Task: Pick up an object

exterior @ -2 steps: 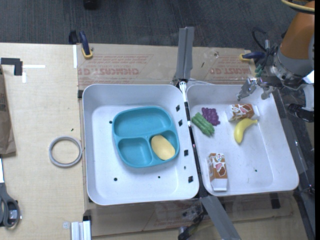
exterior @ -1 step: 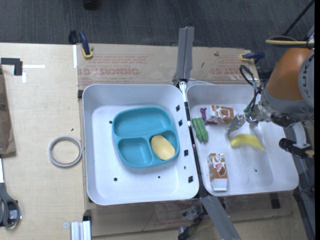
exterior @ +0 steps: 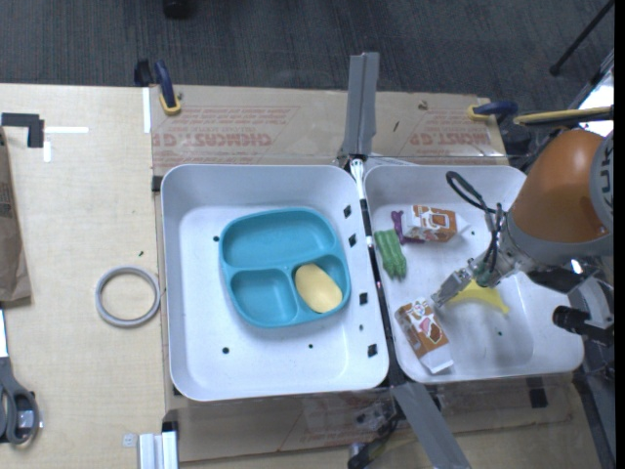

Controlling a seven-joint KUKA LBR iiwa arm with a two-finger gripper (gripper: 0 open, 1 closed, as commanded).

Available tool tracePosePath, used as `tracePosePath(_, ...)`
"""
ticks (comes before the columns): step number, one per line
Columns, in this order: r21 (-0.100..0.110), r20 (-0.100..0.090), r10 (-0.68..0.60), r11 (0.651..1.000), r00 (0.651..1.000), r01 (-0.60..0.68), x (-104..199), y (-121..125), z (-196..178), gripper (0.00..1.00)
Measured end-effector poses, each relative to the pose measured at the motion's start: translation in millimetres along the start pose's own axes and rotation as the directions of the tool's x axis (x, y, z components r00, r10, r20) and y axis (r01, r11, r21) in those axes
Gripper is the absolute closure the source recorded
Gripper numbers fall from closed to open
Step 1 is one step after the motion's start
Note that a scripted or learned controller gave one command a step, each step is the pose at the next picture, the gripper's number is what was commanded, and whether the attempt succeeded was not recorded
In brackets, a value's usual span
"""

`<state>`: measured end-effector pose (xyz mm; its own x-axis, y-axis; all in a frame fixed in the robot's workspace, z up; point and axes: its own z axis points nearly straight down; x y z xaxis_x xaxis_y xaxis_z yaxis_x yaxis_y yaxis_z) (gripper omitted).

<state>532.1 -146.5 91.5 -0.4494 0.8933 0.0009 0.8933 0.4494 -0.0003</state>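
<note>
While the arm (exterior: 562,189) reaches in from the right, its tool (exterior: 457,283) sits low in the right bin (exterior: 547,355), and whether its fingers are open or closed cannot be told from this slant.

Nearest the camera's edge, at about six o'clock in the right bin, lies a brown and white snack packet (exterior: 424,330), tilted, its upper end just beside the tool. At three o'clock from the tool a yellow banana (exterior: 485,298) rests on the bin floor, touching or nearly touching the tool's tip; nothing can be seen clamped between the fingers. At about ten o'clock from the tool a green pickle-like toy (exterior: 391,253) lies along the bin's left wall, and at twelve o'clock a second brown and white packet (exterior: 428,224) lies near the bin's far side.

Across the divider, the left bin (exterior: 195,360) carries a blue divided plate (exterior: 264,242). A pale yellow lemon-shaped piece (exterior: 318,287) rests in the plate's near right compartment, at roughly five o'clock on the plate.

On the wooden surface (exterior: 78,223) at nine o'clock from the left bin lies a grey ring of tape (exterior: 128,295), well apart from the bin. A pair of scissors (exterior: 17,410) lies at the near left edge. Beyond both bins, at twelve o'clock, a sheet of cardboard (exterior: 234,125) is held flat by a clamp (exterior: 164,84).
</note>
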Motion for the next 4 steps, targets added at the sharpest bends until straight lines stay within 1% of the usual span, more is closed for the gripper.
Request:
tracePosePath(1, -0.002, 0.002, 0.008, 1.000, 1.000, -0.008, -19, 77, -1, 0.00)
tracePosePath(2, -0.004, 0.004, 0.012, 1.000, 1.000, -0.012, -21, 77, -11, 1.00)
tracePosePath(3, -0.003, 0.004, 0.012, 1.000, 1.000, -0.012, -21, 76, -10, 0.00)
tracePosePath(4, 0.000, 0.001, -0.120, 0.993, 0.993, 0.120, -16, -6, 0, 0.00)
